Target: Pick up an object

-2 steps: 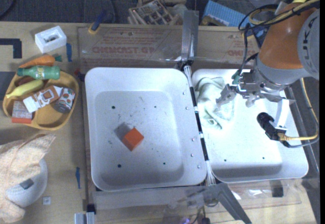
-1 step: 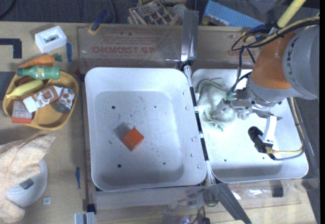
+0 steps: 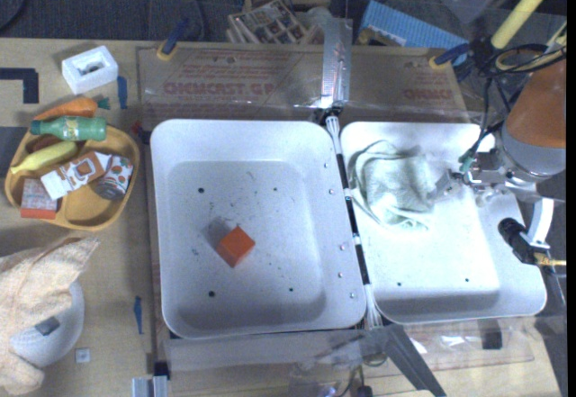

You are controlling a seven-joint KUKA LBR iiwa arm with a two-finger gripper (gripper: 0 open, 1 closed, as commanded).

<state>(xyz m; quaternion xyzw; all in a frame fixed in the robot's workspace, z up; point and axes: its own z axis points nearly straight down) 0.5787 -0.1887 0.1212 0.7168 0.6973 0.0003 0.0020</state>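
Observation:
An orange block (image 3: 237, 246) lies in the left white bin (image 3: 180, 152), a little left of its middle. A crumpled white and pale green cloth (image 3: 394, 184) sits in the upper left part of the right white bin (image 3: 450, 283). My gripper (image 3: 461, 175) reaches in from the right edge at the cloth's right end, level with it. The grey wrist and orange band (image 3: 538, 116) hang over the bin's right rim. Whether the gripper touches the cloth is unclear.
A yellow bowl (image 3: 90, 211) of toy food stands left of the bins, with a beige cloth (image 3: 36, 296) below it. A small white box (image 3: 90, 69) lies at the upper left. Clear plastic panels (image 3: 234, 80) back both bins. Cables (image 3: 504, 53) hang near the arm.

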